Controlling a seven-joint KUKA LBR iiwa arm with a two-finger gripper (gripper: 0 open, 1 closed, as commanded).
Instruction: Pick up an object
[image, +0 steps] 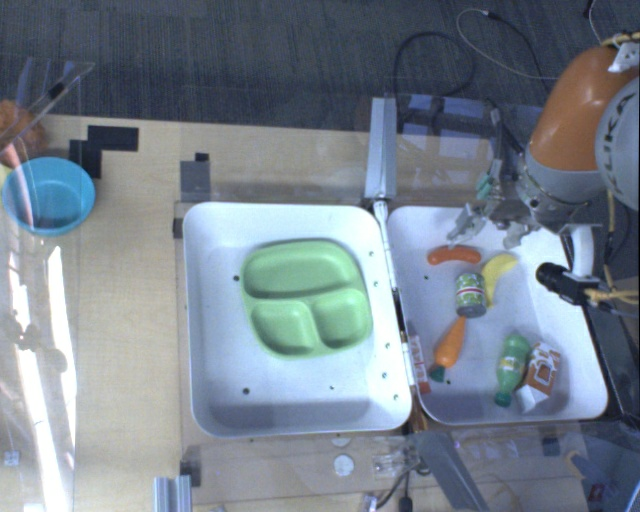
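Above the right bin's (590, 400) far edge the gripper (490, 222) hangs with fingers spread and nothing between them, just beyond the sausage (453, 256), while the arm (585, 110) is cut off at the frame's right.

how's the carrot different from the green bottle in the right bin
Colour: the carrot is orange with a dark green end; the bottle is green all over with a paler label.
Shape: the carrot is slim and tapered; the bottle is fatter and rounded.
Place: the carrot lies near the bin's middle, below the can; the bottle lies further right, beside a small carton.
Both lie flat, tilted the same way, in the right bin.
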